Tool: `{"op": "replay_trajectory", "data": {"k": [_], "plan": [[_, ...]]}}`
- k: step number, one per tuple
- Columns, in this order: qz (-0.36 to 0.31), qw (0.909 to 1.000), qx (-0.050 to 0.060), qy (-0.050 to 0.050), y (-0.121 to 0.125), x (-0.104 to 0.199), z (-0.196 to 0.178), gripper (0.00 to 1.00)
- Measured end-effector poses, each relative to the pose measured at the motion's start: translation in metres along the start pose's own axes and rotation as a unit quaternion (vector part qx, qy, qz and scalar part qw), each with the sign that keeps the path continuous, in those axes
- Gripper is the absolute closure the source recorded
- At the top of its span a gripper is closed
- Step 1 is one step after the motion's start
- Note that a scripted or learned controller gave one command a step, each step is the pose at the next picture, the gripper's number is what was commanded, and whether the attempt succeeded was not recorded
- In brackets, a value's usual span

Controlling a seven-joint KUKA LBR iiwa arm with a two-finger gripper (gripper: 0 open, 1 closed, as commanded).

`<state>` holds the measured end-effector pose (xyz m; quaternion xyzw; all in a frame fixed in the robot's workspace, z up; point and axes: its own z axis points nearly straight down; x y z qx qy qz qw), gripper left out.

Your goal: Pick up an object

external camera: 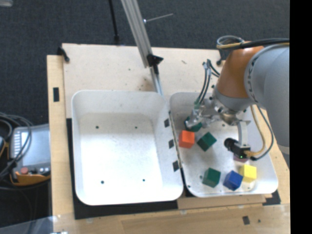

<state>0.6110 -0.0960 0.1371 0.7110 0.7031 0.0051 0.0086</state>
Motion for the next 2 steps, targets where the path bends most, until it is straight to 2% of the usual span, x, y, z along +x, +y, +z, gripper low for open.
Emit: {"op": "replay_trajectory", "data": {"k": [1,2], "plan": [[-0.002,1.0000,0.007,0.002,-0.004,-0.002,-0.061,1.00],[-0.008,0.9999,0.006,0.002,-0.002,-0.004,-0.116,1.00]]}}
